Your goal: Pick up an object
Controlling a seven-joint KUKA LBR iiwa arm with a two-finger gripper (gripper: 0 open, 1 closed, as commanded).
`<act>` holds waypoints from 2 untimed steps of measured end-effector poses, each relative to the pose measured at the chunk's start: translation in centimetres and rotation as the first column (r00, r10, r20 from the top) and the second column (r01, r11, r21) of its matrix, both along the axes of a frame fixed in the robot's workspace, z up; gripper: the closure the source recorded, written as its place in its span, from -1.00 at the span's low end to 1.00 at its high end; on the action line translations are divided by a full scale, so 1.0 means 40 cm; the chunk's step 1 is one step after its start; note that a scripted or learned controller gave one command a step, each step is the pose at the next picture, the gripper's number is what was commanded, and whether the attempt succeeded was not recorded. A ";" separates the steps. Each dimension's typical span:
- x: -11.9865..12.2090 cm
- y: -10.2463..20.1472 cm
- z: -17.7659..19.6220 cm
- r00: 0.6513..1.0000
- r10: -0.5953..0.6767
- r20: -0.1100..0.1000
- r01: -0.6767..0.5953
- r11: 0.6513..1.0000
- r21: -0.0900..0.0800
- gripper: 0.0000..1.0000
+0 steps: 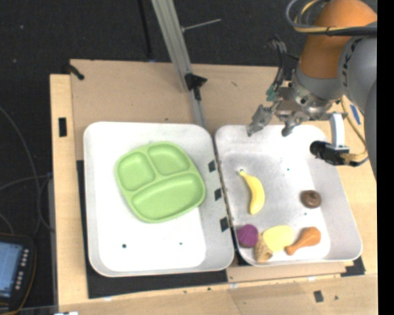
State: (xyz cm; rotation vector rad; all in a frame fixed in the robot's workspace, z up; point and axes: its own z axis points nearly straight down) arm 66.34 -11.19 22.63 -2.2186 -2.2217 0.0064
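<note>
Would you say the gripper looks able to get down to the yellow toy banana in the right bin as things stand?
Probably yes. The gripper hangs open over the far edge of the right white bin, and the yellow toy banana lies alone on the bin floor, apart from the small brown round toy and the other toys, with nothing above it.

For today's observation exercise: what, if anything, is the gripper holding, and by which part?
Nothing. The gripper hangs open above the right bin's far edge, apart from the banana.

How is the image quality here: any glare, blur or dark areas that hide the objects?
Camera view: lighting is even, the right bin slightly washed out but without hard glare; the banana and green tray read sharply; the gripper is softly blurred; the floor around the bench is nearly black.
</note>
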 end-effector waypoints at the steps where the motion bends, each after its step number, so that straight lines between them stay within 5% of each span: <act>1: 0.005 0.011 -0.111 1.000 0.002 0.000 -0.002 1.000 0.000 -1.00; 2: 0.017 0.014 -0.220 1.000 0.003 0.001 -0.003 1.000 0.000 -1.00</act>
